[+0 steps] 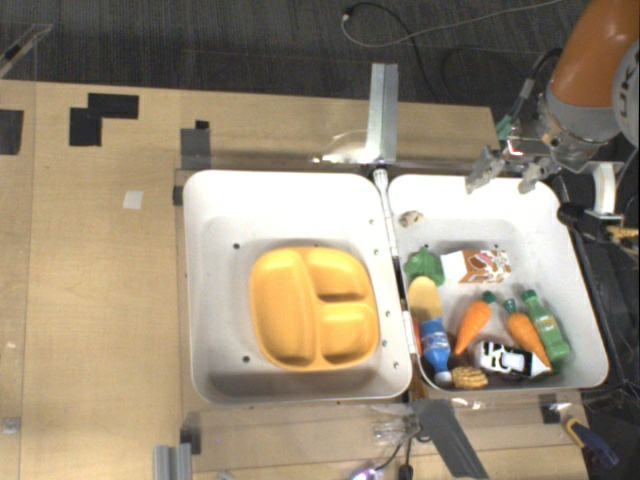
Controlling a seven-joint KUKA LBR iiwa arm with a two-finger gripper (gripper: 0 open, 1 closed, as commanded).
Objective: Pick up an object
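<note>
My arm (598,58) comes in from the upper right, its orange band showing above the grey wrist. My end effector (508,168) hangs at the arm's lower left end, its two fingers (483,173) spread apart with nothing between them.

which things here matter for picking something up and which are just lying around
For the job: gripper, above the right bin; in that bin, two carrots, green bottle, blue bottle, snack packet.

Lying about: yellow tray in the left bin; cable.
</note>
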